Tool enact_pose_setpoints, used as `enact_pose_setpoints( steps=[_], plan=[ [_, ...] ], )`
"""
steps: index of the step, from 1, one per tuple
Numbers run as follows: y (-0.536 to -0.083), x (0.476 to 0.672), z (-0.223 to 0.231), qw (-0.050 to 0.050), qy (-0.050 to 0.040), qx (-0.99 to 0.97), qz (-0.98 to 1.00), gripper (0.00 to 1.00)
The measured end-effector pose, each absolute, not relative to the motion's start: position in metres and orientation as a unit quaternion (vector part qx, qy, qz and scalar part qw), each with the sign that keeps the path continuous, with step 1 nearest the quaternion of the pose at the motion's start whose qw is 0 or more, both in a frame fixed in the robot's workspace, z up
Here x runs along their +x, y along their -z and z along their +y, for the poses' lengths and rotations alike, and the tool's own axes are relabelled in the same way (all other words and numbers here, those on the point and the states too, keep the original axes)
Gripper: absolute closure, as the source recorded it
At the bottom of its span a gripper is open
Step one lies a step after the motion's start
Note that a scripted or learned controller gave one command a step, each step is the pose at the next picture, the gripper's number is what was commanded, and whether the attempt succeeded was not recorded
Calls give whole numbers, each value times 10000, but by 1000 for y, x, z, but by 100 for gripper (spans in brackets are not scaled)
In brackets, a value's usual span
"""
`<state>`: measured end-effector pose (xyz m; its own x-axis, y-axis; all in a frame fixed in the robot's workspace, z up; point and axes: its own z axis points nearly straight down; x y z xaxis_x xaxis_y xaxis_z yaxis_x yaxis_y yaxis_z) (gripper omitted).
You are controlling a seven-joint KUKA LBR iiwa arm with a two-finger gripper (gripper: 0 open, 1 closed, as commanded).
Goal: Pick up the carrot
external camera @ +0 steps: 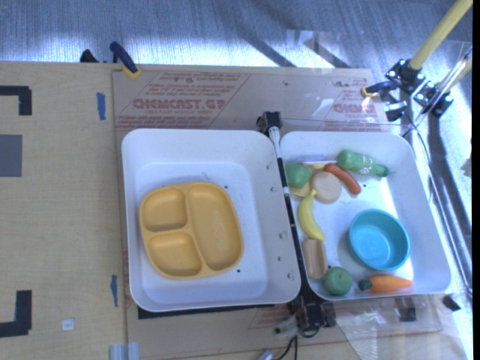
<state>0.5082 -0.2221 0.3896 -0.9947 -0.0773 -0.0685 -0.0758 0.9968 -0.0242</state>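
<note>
My gripper must reach in from the right of the bench, and I cannot tell whether it is released or clenched, so I plan from the carrot [388, 283] alone. It lies flat in the right bin [424, 169], in the near right corner, close to the front wall. Its long axis runs roughly left to right, green stub toward the bin's middle and orange tip toward the right wall, so I judge a grasp across its width, closing front to back, suits it best. Since I enter from the right, the carrot is among the nearest things to me. The blue bowl [379, 239] sits just behind it, and a green round fruit [338, 280] lies just beside its stub end; both crowd the descent, as does the bin wall in front. The banana [310, 217] and the red sausage [342, 177] lie well apart, as does the yellow divided plate [191, 229] in the left bin [142, 156].
</note>
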Motion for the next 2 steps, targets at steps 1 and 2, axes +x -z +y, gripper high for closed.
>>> enact_pose_setpoints(
  steps=[1, 2],
  plan=[
    [-389, 508, -222, 341, 105, -383, 9986, 0],
    [-402, 510, -222, 403, 125, -383, 9984, 100]
  ],
)
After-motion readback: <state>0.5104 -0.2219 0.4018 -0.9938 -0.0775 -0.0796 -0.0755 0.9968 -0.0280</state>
